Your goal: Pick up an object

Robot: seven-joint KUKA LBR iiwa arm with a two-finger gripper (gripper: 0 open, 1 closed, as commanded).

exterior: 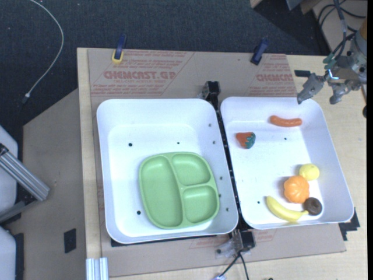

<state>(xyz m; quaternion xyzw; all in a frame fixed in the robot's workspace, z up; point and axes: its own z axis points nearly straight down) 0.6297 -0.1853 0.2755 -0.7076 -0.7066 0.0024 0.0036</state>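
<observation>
The right bin holds several toy foods: a sausage near its far edge, a strawberry at its left, and a lemon, an orange, a banana and a brown doughnut at its near right. My gripper hangs open above the bin's far right corner, with nothing between its fingers. It is up and to the right of the sausage.
The left bin bears a green divided plate. A black clamp sits between the bins at the far side. Blue clips hold the cardboard at the bench's far edge.
</observation>
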